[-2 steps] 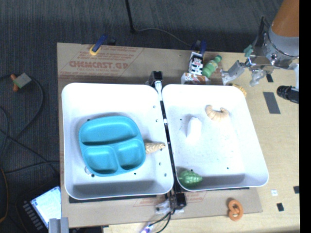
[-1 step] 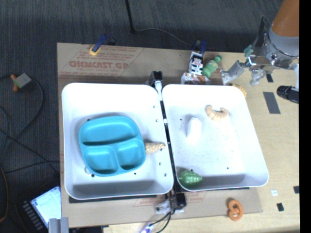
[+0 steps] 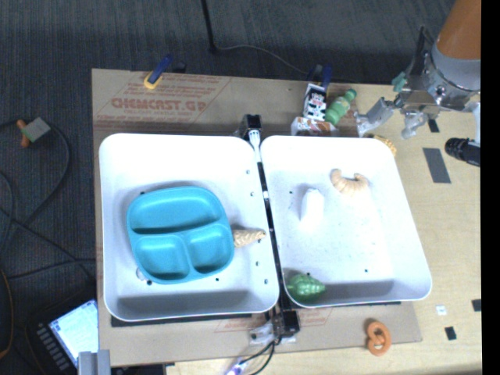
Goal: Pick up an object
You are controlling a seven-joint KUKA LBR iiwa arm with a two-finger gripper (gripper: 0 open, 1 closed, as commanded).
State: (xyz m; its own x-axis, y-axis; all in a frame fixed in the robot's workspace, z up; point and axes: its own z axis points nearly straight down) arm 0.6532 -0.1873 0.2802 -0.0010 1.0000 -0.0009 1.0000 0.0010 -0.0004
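Hand (image 3: 391, 109) hangs wide open and holding nothing beyond the right bin's (image 3: 406, 233) far corner. Nearest prize, the croissant toy (image 3: 348, 181), lies inside near that wall; descending too close, a finger could strike the rim and miss.

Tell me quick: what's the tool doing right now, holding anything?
Tool: above the bench beyond the right white bin's far rim; open or shut cannot be told, and nothing shows in it.
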